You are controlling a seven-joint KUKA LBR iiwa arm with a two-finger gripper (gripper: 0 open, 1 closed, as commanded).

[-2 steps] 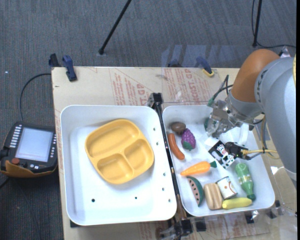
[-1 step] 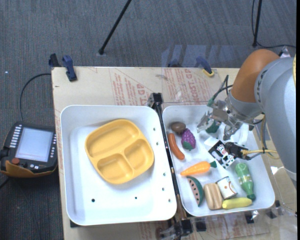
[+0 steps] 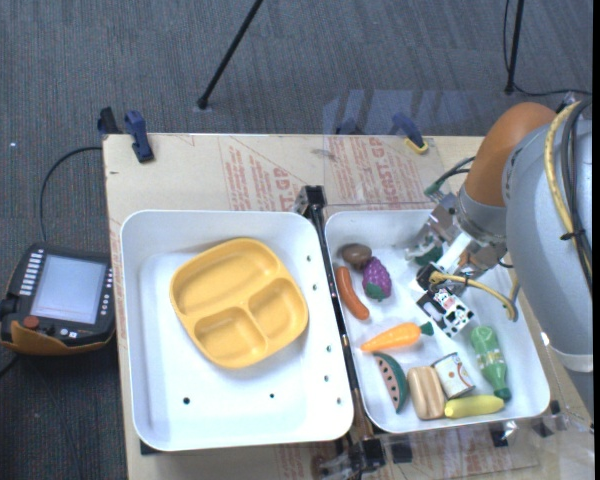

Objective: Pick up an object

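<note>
My gripper (image 3: 423,265) is low in the right bin (image 3: 536,368), near its upper middle, with its fingers open and nothing between them. A black-and-white cow-patterned carton (image 3: 449,310) lies just below and right of it. A purple bunch of grapes (image 3: 377,278) and a brown lump (image 3: 356,255) lie to its left, apart from it. Lower in the bin are an orange sausage (image 3: 353,294), a carrot (image 3: 393,337), a watermelon slice (image 3: 391,382), a bun (image 3: 426,392), a can (image 3: 452,375), a green bottle (image 3: 489,358) and a yellow piece (image 3: 473,406).
The left bin (image 3: 145,368) holds a yellow divided plate (image 3: 240,301). The grey arm with its orange band (image 3: 510,143) fills the right side above the right bin. A pendant (image 3: 60,298) lies on the floor at left.
</note>
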